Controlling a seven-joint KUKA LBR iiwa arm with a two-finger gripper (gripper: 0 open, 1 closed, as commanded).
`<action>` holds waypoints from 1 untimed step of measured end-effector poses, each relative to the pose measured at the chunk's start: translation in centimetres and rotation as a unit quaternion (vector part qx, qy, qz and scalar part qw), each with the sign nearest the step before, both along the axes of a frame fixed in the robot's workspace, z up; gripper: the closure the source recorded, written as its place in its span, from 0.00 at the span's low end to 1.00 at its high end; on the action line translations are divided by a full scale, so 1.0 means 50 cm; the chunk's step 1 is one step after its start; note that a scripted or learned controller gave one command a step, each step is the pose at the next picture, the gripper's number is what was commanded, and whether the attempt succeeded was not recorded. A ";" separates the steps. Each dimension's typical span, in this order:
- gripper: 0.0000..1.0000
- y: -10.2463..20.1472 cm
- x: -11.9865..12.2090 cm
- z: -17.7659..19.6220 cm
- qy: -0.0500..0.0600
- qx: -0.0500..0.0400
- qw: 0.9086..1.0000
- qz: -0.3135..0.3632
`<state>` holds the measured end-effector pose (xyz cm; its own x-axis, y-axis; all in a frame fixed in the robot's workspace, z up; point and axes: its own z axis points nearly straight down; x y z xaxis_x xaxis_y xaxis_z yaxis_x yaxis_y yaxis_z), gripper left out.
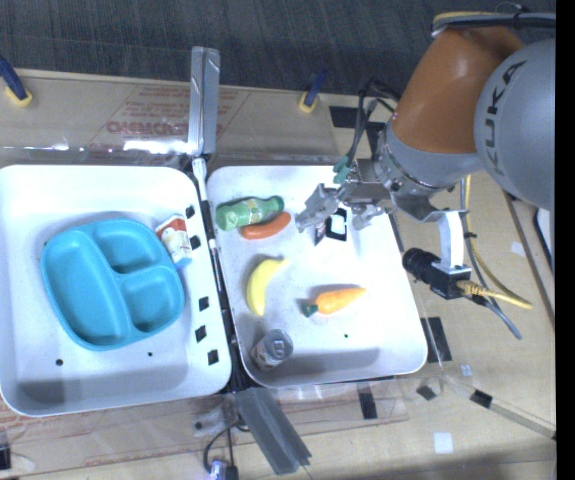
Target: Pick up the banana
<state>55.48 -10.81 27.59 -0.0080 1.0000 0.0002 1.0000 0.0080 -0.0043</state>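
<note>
Hanging over the far right bin, the jaws, seemingly spread and empty, risked grabbing the sausage beside the banana.

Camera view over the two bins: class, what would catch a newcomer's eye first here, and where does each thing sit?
The big grey and orange arm at upper right dominates, its gripper hanging over the right bin. Next comes the bright blue divided tray in the left bin. Then the yellow banana in the right bin, with the orange carrot to its right.
</note>
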 end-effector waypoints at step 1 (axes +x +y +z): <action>0.00 0.034 0.042 -0.351 -0.001 0.000 0.996 0.092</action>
<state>57.56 -9.11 10.02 -0.1903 0.9817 0.0001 0.9817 0.1903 -0.0017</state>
